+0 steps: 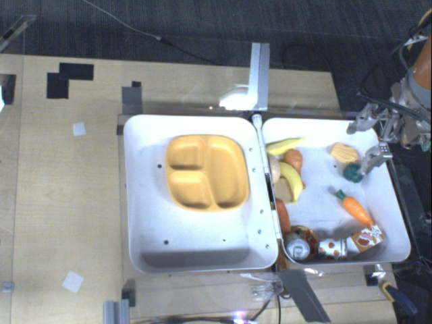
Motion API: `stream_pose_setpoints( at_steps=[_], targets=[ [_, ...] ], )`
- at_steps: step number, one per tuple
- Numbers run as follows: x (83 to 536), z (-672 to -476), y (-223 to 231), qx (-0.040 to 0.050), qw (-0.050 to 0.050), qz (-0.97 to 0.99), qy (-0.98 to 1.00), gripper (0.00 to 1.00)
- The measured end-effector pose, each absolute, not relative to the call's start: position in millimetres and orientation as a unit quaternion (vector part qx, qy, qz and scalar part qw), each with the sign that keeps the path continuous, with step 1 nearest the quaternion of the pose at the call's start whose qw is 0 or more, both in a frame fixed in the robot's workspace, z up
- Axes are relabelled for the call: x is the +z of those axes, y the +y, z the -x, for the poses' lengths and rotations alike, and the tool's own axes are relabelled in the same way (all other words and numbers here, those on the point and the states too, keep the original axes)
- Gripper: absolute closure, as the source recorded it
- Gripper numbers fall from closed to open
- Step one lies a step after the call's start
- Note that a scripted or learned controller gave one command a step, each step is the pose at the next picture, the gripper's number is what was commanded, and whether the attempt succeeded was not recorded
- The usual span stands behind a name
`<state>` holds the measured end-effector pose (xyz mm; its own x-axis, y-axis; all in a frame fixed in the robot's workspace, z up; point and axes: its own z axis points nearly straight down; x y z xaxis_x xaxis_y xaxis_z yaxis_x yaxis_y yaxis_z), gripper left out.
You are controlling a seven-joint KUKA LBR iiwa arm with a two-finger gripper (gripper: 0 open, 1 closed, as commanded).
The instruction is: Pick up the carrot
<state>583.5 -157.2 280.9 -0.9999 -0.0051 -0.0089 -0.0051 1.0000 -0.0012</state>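
A: Orange moulded-plastic toy carrot with green top: located at four o'clock in right-hand shallow white bin, lying free, tip toward five.

B: Judged light, rigid, slick. Best gripped across thick middle. Two-finger metal gripper at one o'clock, fingers apart, holding nothing.

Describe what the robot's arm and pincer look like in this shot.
At the right edge, the arm shows an orange band above a grey wrist. Dark cables loop beside it. The pincer is pale grey metal with slim silvery fingers and angular brackets.
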Motion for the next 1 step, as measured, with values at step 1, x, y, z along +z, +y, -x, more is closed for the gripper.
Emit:
stream_pose_setpoints(
  at_steps=[1],
  targets=[
    [145.1,-561.6,-184.1,0.0008,-0.001,-0.034,0.999,0.0]
  ],
)
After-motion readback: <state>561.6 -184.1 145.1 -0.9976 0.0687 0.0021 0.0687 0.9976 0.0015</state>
